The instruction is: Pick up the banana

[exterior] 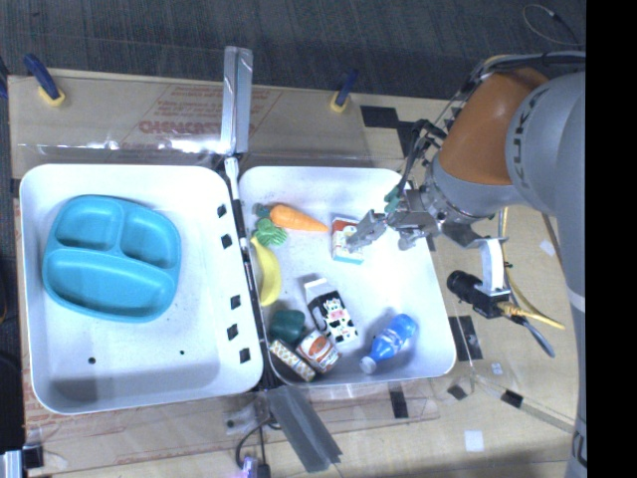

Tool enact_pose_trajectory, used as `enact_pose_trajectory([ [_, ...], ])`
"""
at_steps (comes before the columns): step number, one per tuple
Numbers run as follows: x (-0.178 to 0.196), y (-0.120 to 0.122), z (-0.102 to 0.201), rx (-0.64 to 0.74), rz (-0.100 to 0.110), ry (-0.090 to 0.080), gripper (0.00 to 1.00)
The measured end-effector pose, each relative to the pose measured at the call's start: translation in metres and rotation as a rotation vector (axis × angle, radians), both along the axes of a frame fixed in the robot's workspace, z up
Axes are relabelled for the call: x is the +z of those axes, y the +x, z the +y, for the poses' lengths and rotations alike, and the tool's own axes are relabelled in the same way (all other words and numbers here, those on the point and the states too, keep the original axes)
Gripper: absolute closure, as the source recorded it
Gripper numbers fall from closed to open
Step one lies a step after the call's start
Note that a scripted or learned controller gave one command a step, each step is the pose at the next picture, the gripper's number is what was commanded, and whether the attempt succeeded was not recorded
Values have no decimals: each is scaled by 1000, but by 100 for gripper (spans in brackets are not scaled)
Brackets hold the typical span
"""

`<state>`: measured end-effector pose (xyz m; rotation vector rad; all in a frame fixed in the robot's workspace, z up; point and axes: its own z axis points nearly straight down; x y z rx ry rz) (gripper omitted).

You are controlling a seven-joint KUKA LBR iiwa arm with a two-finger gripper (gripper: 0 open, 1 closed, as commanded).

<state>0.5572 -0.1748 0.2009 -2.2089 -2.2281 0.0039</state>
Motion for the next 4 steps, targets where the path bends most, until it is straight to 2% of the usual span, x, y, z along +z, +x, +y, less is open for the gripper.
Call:
enact_pose_trajectory([
  [1, -102, -24, 71, 47, 0, 0, 0],
  [2, -92, -25, 71, 51, 2, -1, 100],
  [3, -92, -25, 71, 51, 1, -1, 0],
  [4, -108, 15, 72, 424, -6, -5, 0],
])
